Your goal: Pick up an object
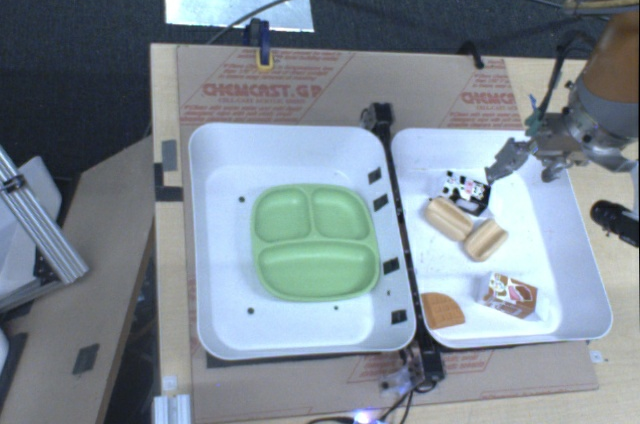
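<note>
Camera view. The bench (300,77) carries two shallow white bins side by side. The left bin (215,212) contains a green divided plate (315,242) with three compartments, lying flat near the bin's centre.

The right bin (575,242) contains five objects. A small black-and-white item (465,189) lies in the upper middle of the bin. Just below it, and touching or nearly touching it, lies a tan roll-shaped piece (448,218), set diagonally. A second tan roll-shaped piece (485,239) lies just beside the first, toward the bin's right. A flat orange-brown wedge (442,310) rests near the bin's lower left corner, close to the divider between the bins. A small brown-and-white packet (511,295) lies toward the lower right, apart from the wedge.

The arm (610,92) enters from the right edge, with its orange band visible above the wrist. The gripper (505,162) is positioned over the upper part of the right bin, just above and to the right of the black-and-white item. The tool state cannot be determined from this view. No object is seen between its tips; all five objects rest on the bin floor.
</note>
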Robot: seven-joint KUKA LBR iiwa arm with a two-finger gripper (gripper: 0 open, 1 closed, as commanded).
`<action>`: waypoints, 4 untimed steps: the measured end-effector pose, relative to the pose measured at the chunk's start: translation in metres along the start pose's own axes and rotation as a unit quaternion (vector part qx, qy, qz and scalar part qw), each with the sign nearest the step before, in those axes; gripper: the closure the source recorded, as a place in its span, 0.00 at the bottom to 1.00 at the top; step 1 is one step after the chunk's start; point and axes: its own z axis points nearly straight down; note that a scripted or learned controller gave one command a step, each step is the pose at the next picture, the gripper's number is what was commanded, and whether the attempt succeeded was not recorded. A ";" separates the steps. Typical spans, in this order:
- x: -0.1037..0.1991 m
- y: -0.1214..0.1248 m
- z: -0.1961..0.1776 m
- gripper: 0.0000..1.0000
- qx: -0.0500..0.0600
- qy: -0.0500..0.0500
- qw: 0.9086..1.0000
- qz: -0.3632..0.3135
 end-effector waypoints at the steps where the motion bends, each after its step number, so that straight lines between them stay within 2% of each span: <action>1: 0.000 0.002 -0.005 0.00 -0.005 -0.001 1.000 -0.001; 3: 0.012 0.004 0.115 0.00 -0.003 0.000 1.000 0.000; 4: 0.011 0.007 0.164 0.00 -0.007 -0.001 1.000 0.002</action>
